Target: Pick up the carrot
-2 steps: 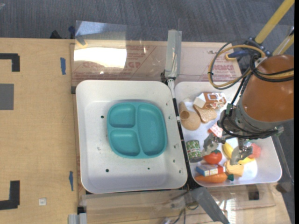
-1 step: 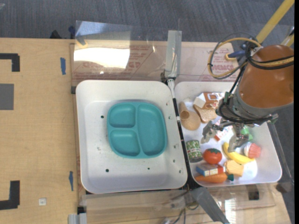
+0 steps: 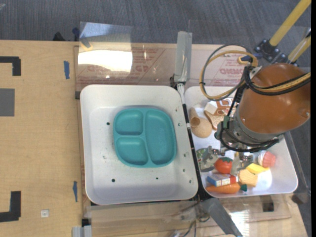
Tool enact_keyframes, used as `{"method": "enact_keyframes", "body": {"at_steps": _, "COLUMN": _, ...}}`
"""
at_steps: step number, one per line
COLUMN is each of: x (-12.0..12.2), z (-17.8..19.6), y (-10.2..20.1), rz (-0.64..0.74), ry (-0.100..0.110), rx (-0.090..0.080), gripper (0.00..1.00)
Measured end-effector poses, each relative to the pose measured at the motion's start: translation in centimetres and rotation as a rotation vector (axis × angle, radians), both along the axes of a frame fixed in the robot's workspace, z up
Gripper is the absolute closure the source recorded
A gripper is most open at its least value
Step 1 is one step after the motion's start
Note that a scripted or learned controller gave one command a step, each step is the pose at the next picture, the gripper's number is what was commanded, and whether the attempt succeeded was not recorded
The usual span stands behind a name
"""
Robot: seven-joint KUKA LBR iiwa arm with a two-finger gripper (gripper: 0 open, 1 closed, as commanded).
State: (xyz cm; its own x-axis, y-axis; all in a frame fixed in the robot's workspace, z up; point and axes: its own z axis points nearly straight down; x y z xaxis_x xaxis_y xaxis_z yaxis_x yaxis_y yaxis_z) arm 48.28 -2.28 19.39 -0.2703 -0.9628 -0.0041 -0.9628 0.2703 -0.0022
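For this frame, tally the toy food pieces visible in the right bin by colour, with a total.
Visible around the arm; more may be hidden beneath it.
Orange: 1, the long orange plastic carrot
Red: 1, the round red plastic tomato
Yellow: 2, the yellow cheese-like wedges
Pink: 1, the small pink piece
Tan: 2, the tan bread-like pieces
Total: 7

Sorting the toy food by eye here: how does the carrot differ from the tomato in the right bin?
The carrot is long and thin, lying flat near the bin's front edge; the tomato is round and sits just behind it. The carrot is orange; the tomato is red with a bit of green on top. The tomato lies closer to the gripper than the carrot does. Both are in the right bin.
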Motion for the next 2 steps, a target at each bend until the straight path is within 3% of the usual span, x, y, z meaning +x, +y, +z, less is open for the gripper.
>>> {"method": "enact_keyframes", "body": {"at_steps": 1, "x": 8.6, "z": -0.9, "y": -2.5, "rz": 0.015, "ry": -0.001, "rx": 0.0, "gripper": 0.0}}
{"method": "enact_keyframes", "body": {"at_steps": 2, "x": -0.3, "z": -0.9, "y": -4.2, "rz": 0.322, "ry": 0.002, "rx": -0.002, "gripper": 0.0}}
